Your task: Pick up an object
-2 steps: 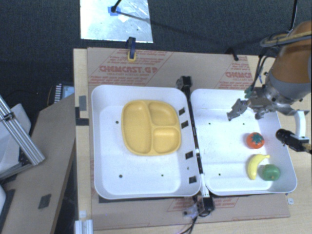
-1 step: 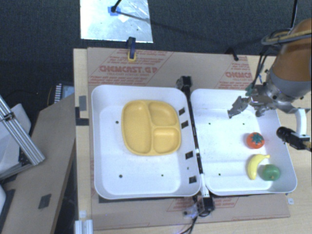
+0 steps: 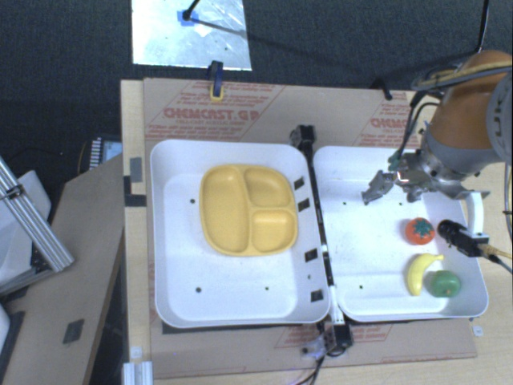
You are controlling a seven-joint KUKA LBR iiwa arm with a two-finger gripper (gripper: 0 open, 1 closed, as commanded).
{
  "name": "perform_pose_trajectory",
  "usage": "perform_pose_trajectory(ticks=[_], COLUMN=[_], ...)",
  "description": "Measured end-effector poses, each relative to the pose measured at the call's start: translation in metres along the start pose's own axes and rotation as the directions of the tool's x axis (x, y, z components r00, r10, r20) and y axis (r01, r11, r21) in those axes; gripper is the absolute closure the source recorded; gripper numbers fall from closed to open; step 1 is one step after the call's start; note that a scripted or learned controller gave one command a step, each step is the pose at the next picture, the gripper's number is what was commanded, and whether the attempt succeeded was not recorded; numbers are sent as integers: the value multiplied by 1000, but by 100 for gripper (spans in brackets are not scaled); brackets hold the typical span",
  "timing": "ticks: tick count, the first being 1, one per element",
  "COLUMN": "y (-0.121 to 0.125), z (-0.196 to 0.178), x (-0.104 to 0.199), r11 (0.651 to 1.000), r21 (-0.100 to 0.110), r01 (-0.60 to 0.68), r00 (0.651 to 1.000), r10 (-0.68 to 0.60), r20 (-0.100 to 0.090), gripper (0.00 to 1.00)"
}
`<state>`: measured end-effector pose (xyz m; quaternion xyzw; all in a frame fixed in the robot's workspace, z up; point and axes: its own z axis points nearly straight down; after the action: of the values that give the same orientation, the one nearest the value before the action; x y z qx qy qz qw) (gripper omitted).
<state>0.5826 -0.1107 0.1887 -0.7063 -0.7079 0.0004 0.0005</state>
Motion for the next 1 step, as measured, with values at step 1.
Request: perform_pose_trajectory(ticks=[1], y=[-1], z=[62], x=[3], r11=[1000], r21=[1], r01=[-2], r00=[1000], r10=[2], r20=[0], gripper=[0])
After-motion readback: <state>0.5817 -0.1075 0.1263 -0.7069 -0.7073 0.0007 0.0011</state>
